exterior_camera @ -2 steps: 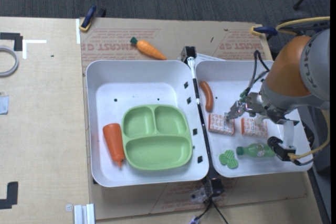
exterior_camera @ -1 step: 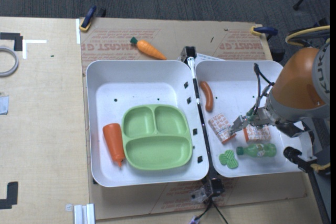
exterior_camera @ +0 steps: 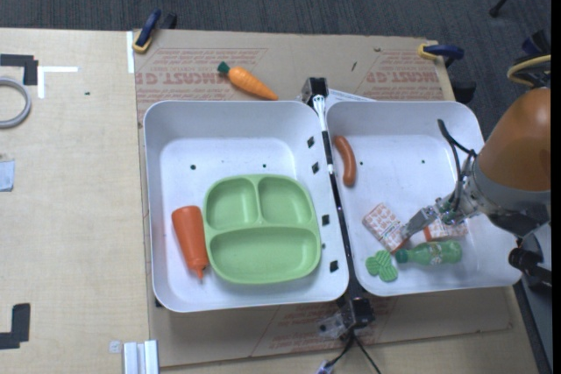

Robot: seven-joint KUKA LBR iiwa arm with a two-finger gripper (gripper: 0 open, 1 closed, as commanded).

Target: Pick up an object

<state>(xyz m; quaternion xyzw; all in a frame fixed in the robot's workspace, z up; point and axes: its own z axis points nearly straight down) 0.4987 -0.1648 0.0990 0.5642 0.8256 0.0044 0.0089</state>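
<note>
STEP: approach, grasp not confirmed | GRIPPER [exterior_camera: 419,228]: hovering low in the right bin [exterior_camera: 412,131], tip between the patterned packet [exterior_camera: 383,223] and the green bottle [exterior_camera: 429,254] | FINGERS: state is not resolving, cannot tell | NEXT: judged to be requiring centring over one object, then closing and lifting.

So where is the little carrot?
The carrot lies on the brown cardboard outside the bins, just behind the left bin's back rim, near the gap between the two bins.
</note>
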